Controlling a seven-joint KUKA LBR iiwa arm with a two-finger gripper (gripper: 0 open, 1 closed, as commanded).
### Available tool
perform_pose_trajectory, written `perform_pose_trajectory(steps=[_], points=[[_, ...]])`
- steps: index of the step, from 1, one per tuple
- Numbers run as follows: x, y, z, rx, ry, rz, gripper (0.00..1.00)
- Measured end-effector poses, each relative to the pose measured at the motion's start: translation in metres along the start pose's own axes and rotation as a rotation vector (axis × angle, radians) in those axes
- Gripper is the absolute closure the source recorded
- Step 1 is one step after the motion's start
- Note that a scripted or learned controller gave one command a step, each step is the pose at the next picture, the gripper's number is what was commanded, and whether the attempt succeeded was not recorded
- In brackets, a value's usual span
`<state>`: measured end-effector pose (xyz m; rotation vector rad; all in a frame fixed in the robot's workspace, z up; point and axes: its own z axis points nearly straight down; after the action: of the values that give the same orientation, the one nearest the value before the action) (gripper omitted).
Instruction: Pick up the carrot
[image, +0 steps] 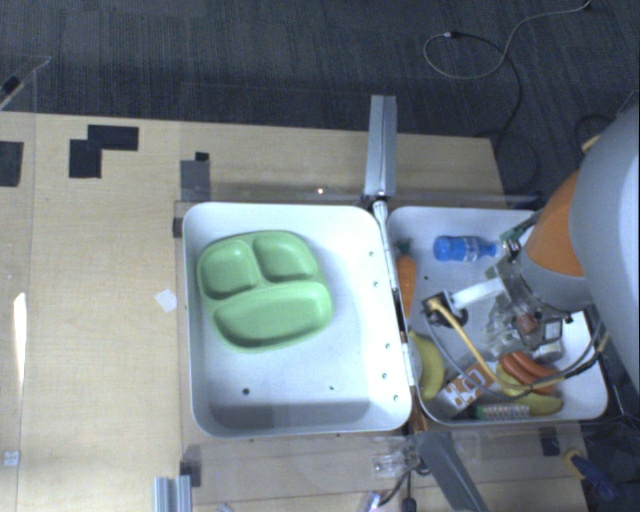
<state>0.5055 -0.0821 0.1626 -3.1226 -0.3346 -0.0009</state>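
Orange carrot (406, 283) lies at left wall of right bin (590, 405), beside banana (431, 366); your claw (520, 322) hangs over clutter well right of it, grip state unreadable; approach step; shift left, descend.

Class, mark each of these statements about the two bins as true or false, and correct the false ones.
1. The green divided plate lies in the left bin. True.
2. The carrot lies on the green plate. False: it lies in the right bin, along its left wall.
3. The blue bottle is in the right bin. True.
4. The end effector hangs over the left bin. False: it is over the right bin.
5. A banana lies in the left bin. False: it is in the right bin.
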Motion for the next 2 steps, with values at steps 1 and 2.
perform_pose_trajectory(steps=[1, 2], points=[[-0.0099, -0.0406, -0.0214, 0.001, 0.0, 0.006, 1.0], [-0.0089, -0.0368, -0.0215, 0.0, 0.0, 0.008, 1.0]])
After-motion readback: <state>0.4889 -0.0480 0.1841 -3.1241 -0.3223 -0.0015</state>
